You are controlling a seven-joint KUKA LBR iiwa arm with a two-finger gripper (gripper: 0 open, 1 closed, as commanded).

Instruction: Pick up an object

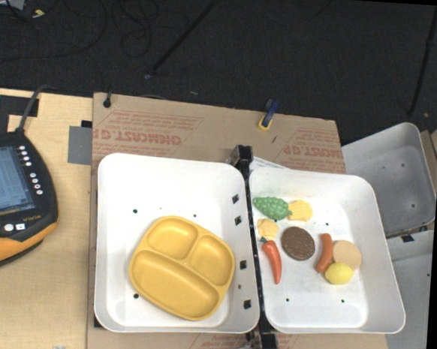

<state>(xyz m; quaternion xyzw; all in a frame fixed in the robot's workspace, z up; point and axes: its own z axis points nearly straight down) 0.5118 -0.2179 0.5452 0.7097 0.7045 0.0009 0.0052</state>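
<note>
The right bin (343, 311) holds several toy foods clustered in its upper middle. A green bumpy vegetable (270, 207) lies beside a yellow corn piece (300, 210). Below them sit a small yellow item (268, 228), a red chili pepper (273, 261) and a round brown patty (298, 243). To the right are an orange sausage (324, 252), a tan bun (347, 254) and a yellow lemon (339, 273). The left bin (127, 185) holds a yellow divided plate (182, 266).
A teach pendant (9, 199) with a screen lies at the left on the bench. A grey metal tray (399, 177) stands to the right of the right bin. A blue and yellow clamp (267, 115) sits at the cardboard's far edge.
</note>
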